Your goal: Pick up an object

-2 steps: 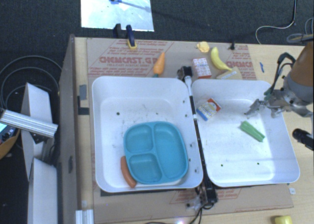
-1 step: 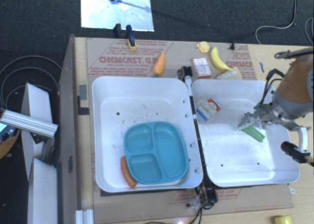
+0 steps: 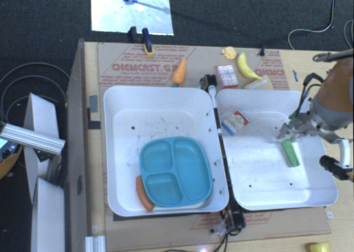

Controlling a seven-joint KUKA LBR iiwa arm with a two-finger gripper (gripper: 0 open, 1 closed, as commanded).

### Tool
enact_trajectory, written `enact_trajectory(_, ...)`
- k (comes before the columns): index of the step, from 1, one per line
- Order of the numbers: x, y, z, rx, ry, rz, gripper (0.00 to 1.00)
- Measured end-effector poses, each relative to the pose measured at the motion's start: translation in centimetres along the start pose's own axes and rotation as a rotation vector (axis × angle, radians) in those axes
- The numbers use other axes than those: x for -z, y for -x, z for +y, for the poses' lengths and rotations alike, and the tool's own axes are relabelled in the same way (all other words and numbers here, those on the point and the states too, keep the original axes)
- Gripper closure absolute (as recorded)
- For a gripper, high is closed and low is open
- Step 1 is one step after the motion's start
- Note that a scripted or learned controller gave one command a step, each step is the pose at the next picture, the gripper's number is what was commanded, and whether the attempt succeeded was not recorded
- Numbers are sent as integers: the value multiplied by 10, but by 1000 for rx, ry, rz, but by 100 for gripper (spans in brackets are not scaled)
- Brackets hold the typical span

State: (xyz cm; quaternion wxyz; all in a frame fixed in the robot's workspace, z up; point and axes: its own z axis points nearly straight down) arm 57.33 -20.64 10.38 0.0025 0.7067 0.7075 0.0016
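While the gripper [image 3: 291, 133] hovers over the right bin [image 3: 265, 190], its tip sits just above the top end of the green block [image 3: 290, 153], which lies flat near the bin's right side; jaw state cannot be told from this slant. A good pick means centring over the block's middle, straddling its narrow width and going straight down. The small packet [image 3: 234, 122] lies well apart, so no clutter risk.

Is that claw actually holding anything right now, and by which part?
It cannot be told. The claw sits right at the upper end of the green block, but no grip shows.
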Motion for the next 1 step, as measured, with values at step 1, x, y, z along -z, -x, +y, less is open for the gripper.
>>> enact_trajectory(1,98,-114,56,15,9,3,100)
